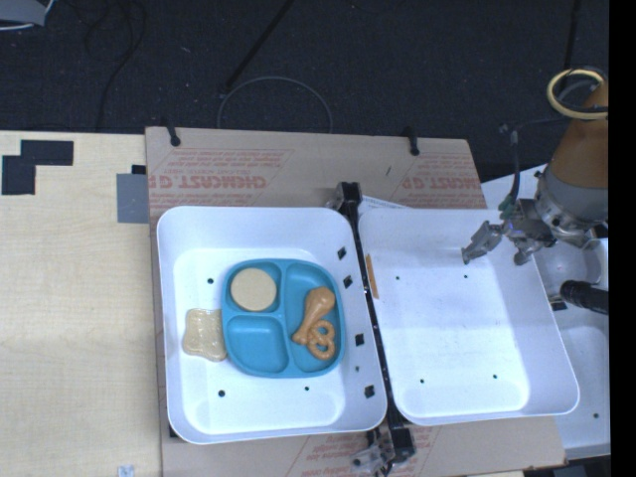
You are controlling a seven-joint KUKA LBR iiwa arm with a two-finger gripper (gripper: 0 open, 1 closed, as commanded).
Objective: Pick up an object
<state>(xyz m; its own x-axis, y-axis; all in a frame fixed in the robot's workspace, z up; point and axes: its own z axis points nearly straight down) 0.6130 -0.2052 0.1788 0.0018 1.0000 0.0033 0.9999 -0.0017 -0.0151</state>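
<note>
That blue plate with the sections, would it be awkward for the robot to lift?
Probably. The blue plate lies flat in the left bin, so its low rim offers little to pinch. It looks like stiff plastic, likely light. Lifted by one edge, it may tilt and spill the round cracker, drumstick and pretzel.

The arm point(581, 157) is running out past the right edge of the frame, so its upper length is getting cut off. At the bottom edge, a small dark clamp point(383, 455) between the two bins is being clipped and is looking too blurred to make out. In the upper left corner, a pale object point(22, 8) is lying half outside the frame.
</note>
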